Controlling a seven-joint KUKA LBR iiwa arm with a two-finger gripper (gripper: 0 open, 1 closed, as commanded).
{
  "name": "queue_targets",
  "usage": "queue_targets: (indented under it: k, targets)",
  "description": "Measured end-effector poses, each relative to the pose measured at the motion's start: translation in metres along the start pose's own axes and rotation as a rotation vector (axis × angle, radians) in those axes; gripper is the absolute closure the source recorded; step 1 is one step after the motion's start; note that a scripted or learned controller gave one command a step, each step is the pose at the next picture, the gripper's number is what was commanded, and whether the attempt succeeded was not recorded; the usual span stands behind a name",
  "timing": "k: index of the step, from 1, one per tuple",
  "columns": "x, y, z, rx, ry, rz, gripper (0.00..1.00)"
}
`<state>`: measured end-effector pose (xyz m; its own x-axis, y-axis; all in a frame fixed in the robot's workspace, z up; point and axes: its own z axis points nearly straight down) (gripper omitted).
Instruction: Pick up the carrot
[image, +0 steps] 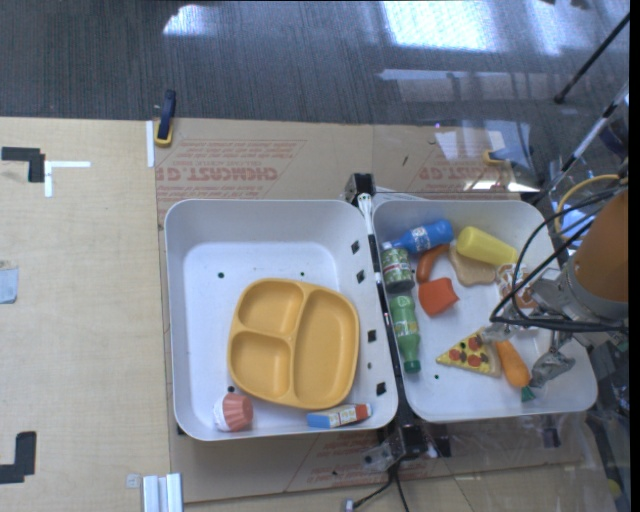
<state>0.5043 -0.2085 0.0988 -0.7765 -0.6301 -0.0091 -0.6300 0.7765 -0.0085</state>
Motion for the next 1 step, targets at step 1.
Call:
queue_targets:
  k: [1]
  targets:
    - [-0.0065, -0.0014, -0.0121, 0.012, -0.016, -0.005, 1.0]
